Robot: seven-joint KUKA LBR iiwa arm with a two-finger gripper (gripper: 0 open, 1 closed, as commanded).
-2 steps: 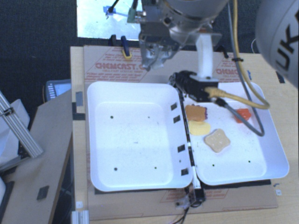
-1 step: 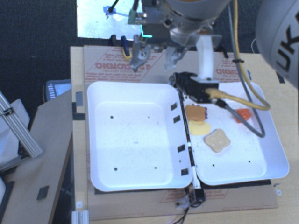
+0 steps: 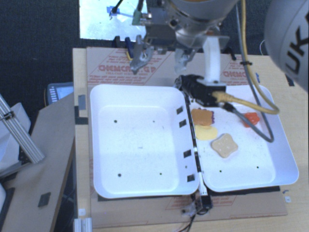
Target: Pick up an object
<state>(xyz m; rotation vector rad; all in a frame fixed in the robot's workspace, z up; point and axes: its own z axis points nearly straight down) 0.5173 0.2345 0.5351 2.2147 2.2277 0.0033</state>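
Observation:
My gripper (image 3: 161,59) hangs above the far rim of the bins, over the cardboard behind the left bin (image 3: 101,129). Its two fingers stand wide apart, open, with nothing between them. In the right bin (image 3: 275,163) lie an orange-brown piece (image 3: 203,116), a flat yellow piece (image 3: 206,133) just in front of it, a tan toast-shaped piece (image 3: 224,145) and a small red piece (image 3: 251,118) further right. All of them lie well below and to the right of the gripper.
A black fitting (image 3: 200,92) with a yellow cable (image 3: 251,106) sits at the far corner of the right bin, and a grey cable trails across that bin. The divider between the bins carries black clips (image 3: 187,153). A metal rail (image 3: 19,134) leans at the left.

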